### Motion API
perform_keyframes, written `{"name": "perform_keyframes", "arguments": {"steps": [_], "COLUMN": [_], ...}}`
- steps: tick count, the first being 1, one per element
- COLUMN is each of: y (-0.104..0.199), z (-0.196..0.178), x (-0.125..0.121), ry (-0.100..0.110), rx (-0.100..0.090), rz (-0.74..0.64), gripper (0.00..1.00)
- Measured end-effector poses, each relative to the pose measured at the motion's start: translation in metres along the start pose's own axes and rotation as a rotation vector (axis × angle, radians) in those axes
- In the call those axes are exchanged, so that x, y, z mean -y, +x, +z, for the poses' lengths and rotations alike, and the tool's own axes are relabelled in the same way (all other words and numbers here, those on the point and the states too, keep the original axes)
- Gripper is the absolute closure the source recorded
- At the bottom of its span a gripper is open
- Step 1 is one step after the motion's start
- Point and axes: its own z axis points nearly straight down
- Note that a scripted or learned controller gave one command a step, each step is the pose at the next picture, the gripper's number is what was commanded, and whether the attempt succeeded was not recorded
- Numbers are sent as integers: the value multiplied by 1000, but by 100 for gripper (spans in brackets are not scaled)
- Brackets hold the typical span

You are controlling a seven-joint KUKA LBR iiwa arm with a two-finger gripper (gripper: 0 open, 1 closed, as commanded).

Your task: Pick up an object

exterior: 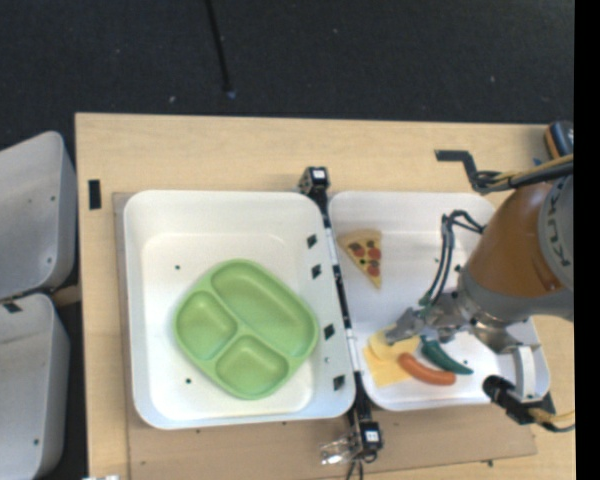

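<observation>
Arm [515, 258]: grey with an orange band, reaching in from the right, bent low over the right bin.
Gripper [405, 326]: down near the floor of the right bin, pointing left toward the divider between the bins; its dark tips hang just above the toy food at the front of that bin.
Gripper state: too small and dark to tell how far apart the tips stand; nothing can be made out between them.
Right bin [410, 213]: shallow, white, holding all the loose toy food.
Cheese slice [382, 366]: flat and yellow, at the front left of the right bin, just below and slightly left of the gripper tips.
Sausage [427, 370]: orange-red, lying across the right edge of the cheese slice, a little below and right of the gripper.
Green piece [446, 356]: dark green and curved, just above the sausage, under the wrist.
Pizza slice [364, 255]: toy wedge with red dots, at the back left of the right bin, well apart from the gripper.
Left bin [150, 268]: white, beside the right bin.
Green plate [244, 328]: three compartments, lying flat in the left bin.
</observation>
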Motion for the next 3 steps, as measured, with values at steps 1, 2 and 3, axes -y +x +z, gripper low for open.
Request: {"name": "perform_keyframes", "arguments": {"steps": [1, 2, 3], "y": [-1, -7, -14], "z": [-10, -61, -121], "x": [-1, -12, -16], "ry": [-2, -5, -7], "rx": [-2, 1, 2], "rz": [6, -6, -6], "gripper": [100, 100, 100]}}
